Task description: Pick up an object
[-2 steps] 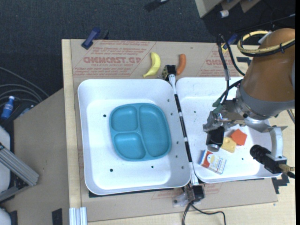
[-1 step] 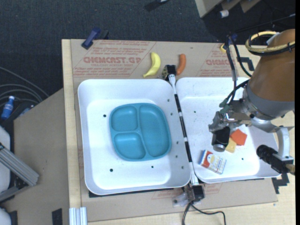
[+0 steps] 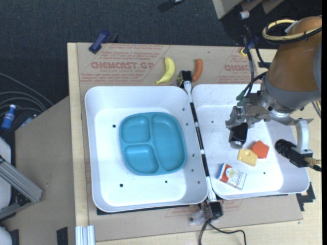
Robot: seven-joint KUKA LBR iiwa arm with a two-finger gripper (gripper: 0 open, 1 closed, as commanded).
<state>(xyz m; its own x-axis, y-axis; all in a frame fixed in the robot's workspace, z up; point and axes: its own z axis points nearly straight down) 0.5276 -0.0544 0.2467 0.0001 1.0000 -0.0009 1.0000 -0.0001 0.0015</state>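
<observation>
I see the arm (image 3: 294,60) reaching in from the right over the right bin (image 3: 214,106), with the gripper (image 3: 238,135) low near that bin's middle. I cannot tell how the gripper is set, and nothing shows in its grasp. Just beside it, toward the bin's near right, lie a yellow block (image 3: 247,157) and an orange block (image 3: 261,149), the two touching. A small box (image 3: 232,176) lies near the bin's near edge. The left bin (image 3: 102,106) holds a blue divided plate (image 3: 153,143) at its middle. On the desk (image 3: 122,60) behind the bins, near its far edge, lie a banana (image 3: 166,71) and a carrot (image 3: 197,69).
</observation>
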